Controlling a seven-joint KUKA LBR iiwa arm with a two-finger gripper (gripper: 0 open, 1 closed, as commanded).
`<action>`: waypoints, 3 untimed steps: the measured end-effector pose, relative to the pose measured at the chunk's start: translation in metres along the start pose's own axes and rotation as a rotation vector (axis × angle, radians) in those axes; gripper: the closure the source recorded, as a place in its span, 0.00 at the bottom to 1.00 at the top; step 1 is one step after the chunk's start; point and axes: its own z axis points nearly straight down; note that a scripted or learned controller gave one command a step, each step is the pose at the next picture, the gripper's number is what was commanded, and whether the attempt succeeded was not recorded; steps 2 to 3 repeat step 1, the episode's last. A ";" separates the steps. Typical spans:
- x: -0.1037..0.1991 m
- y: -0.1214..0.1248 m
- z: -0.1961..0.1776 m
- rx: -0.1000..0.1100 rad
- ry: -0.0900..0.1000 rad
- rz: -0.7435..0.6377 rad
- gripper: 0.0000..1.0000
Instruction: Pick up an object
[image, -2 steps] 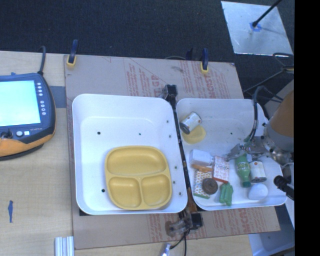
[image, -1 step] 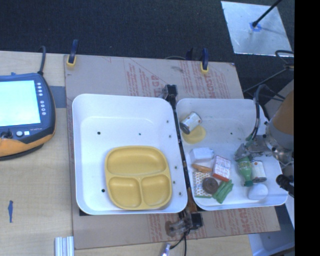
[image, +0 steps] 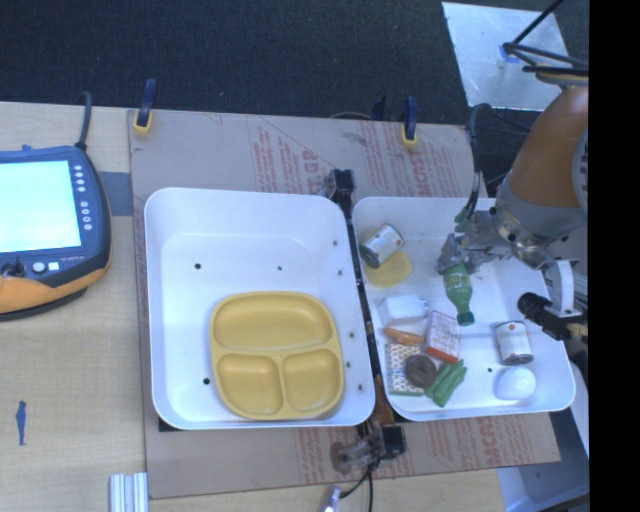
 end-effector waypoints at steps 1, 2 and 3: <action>0.085 0.003 -0.027 0.001 -0.002 -0.001 1.00; 0.085 0.003 -0.027 0.001 -0.002 -0.001 1.00; 0.085 0.003 -0.027 0.001 -0.002 -0.001 1.00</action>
